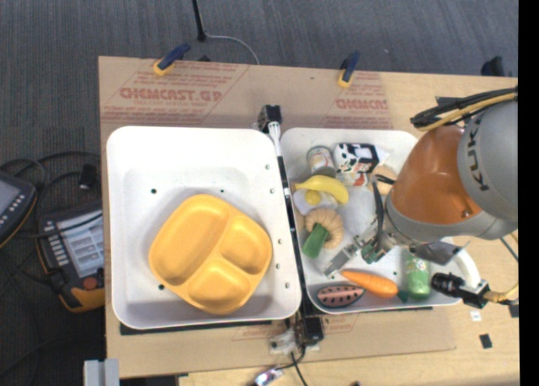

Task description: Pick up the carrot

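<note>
The carrot (370, 282) is orange and lies flat near the front wall of the right bin (295, 207), pointing left to right. My gripper (347, 258) hangs just above and to the left of it, over the bin floor, at the end of the grey and orange arm (438, 190) that reaches in from the right. Nothing shows in the gripper. The arm's body hides the right part of this bin.
The right bin also holds a banana (324, 187), a tan pastry (325, 222) with a green piece (312, 242), a watermelon slice (339, 296), a green bottle (415, 279), a cow-patterned toy (354, 157) and a small can (318, 158). A yellow divided plate (210, 251) lies in the left bin (135, 157).
</note>
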Tool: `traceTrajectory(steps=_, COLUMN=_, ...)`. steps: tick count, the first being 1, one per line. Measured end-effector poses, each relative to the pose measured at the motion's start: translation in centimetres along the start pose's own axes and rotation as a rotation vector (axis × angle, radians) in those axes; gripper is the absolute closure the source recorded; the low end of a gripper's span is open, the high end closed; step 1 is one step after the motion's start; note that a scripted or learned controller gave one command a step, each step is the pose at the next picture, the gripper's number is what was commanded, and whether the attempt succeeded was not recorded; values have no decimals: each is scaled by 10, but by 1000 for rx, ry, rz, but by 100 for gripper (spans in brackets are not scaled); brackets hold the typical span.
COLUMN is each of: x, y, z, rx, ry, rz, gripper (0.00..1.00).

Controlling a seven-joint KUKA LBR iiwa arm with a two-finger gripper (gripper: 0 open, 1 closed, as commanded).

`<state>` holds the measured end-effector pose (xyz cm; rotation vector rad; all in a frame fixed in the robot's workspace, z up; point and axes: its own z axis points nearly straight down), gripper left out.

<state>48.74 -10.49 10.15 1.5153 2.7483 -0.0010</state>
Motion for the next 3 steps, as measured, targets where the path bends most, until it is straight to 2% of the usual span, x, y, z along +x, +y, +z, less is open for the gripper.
traceTrajectory(steps=1, x=1, y=0, z=14, rx=-4, ry=3, rz=203, gripper=0)
traceTrajectory(steps=2, x=0, y=1, z=6, rx=-5, ry=0, rz=206, gripper=100)
traceTrajectory(steps=3, x=0, y=0, z=7, rx=-3, ry=2, rz=206, gripper=0)
